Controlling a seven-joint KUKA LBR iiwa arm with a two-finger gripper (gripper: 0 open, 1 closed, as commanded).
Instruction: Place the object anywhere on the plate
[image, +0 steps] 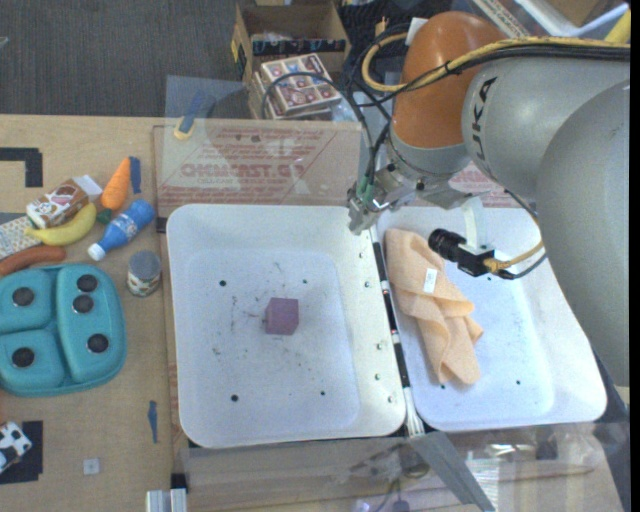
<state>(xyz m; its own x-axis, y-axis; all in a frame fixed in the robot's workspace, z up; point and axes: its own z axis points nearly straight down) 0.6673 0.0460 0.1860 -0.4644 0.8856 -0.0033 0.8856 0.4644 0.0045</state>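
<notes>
Arm (520, 110) bent over bins; gripper (362, 212) above divider.

Arm (520, 110): cut off by the top and right edges; its bulk hides the far right corner of the right bin (560, 400).
Gripper (362, 212): fingers too small and dark to read, at the bin's far left corner.
Cloth (440, 310), in the bin: far end partly under a black fitting (455, 247).
</notes>
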